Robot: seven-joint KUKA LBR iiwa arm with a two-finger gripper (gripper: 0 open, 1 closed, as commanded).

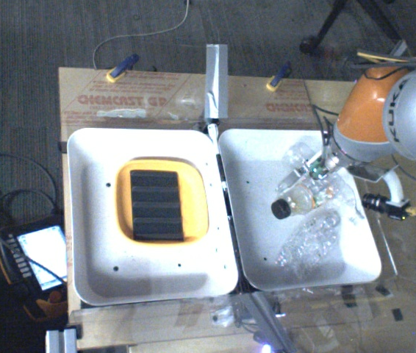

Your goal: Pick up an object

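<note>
The arm (384, 116) enters from the right edge of the camera view, its orange band and grey casing filling the upper right corner above the right bin (252, 197). Much of the arm is cut off by the frame edge, so only the wrist section and the part slanting down and to the left into the bin can be followed. The gripper (312, 169) sits over the upper middle of the right bin, low among clear, glinting material; a small green part shows at its tip. Whether the gripper is spread or closed cannot be told, since the transparent clutter around it blurs its outline, and nothing can be seen clamped in it.

Just below and left of the gripper lies a clear plastic bottle (300, 197), on its side, with its black cap (280, 208) pointing toward the bin's left wall. The bottle's body is hard to separate from the gripper and from the crumpled clear wrap (307, 241) that spreads across the lower right of the same bin. It cannot be told whether the gripper touches the bottle.

In the left bin (90, 197) a yellow tray (126, 197) lies flat near the centre, holding a black ribbed block (155, 204). Both bins rest on the desk (142, 101), a brown board with two blue clamps (122, 68) along its far edge.
</note>
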